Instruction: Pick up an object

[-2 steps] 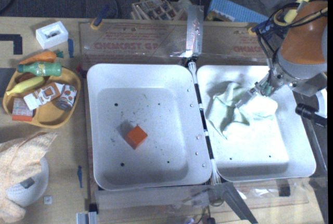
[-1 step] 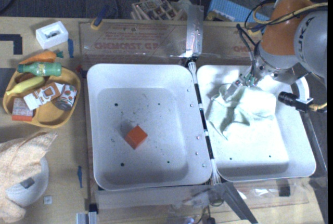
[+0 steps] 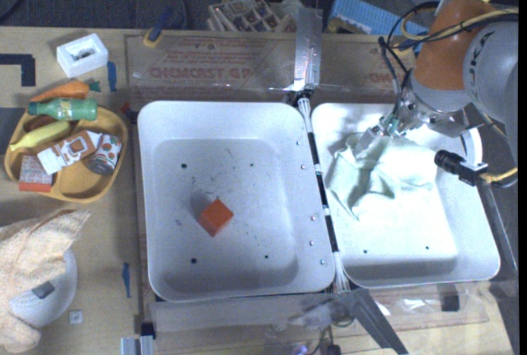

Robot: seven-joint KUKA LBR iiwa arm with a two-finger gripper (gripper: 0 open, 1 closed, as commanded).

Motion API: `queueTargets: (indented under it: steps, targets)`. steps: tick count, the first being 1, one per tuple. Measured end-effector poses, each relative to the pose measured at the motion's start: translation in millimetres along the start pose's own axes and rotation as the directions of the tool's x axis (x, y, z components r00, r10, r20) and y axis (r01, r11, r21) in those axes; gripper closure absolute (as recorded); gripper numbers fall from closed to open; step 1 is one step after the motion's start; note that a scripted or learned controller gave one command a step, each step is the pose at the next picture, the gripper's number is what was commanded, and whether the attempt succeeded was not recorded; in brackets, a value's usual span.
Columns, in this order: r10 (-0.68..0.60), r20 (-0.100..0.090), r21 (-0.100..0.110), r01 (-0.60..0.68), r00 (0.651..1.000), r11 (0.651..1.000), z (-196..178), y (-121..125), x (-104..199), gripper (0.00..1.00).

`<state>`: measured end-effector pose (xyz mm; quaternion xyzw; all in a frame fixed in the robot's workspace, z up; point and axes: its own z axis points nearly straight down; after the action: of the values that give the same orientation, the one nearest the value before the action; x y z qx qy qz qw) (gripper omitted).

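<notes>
Below jaws (image 3: 394,128), cloth (image 3: 362,172) hanging lengthwise

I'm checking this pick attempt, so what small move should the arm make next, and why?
Probably a slow, straight lift. The gripper sits at the upper end of the pale cloth in the right bin, and the cloth looks drawn up toward it. Raising gently would show whether it comes away; the orange block lies in the left bin.
</notes>
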<state>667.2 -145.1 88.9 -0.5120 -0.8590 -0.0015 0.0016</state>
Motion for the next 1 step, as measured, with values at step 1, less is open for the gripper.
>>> queueTargets:
  steps: [1]
  targets:
    - [0.028, 0.005, -0.001, -0.028, 1.0, 1.0, -8.5, -16.0, 40.4, 0.0]
